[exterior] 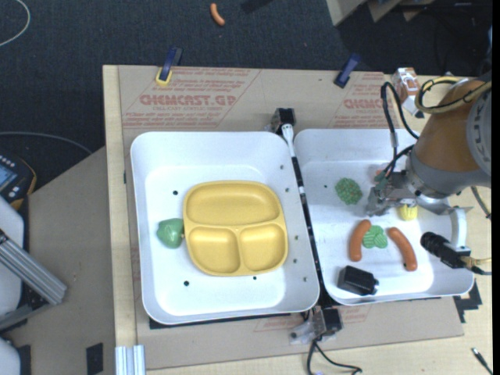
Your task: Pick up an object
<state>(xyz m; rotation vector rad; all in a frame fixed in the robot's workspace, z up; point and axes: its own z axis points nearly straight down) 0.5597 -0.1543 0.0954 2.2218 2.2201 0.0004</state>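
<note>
We see two white bins side by side on the bench. The left bin (148, 209) holds a yellow divided tray (234, 226) in its middle, with a small green piece (169, 232) touching the tray's left edge.

The right bin (328, 143) holds the loose things. A green broccoli floret (348, 190) lies toward the far left of it. Nearer to us an orange sausage (358, 240) stands roughly upright in the view, with a second green leafy piece (376, 237) touching its right side, and a red-orange sausage (402, 248) lying at a slant just right of that. A black block (358, 280) rests near the bin's near edge, left of centre. A small yellow piece (407, 208) peeks out by the arm.

The arm (445, 143) reaches in from the right, and the gripper (378, 200) hangs over the right bin, between the broccoli floret and the yellow piece, just far of the leafy piece. We cannot tell how its tool end is set, and we see nothing carried in it.
</note>
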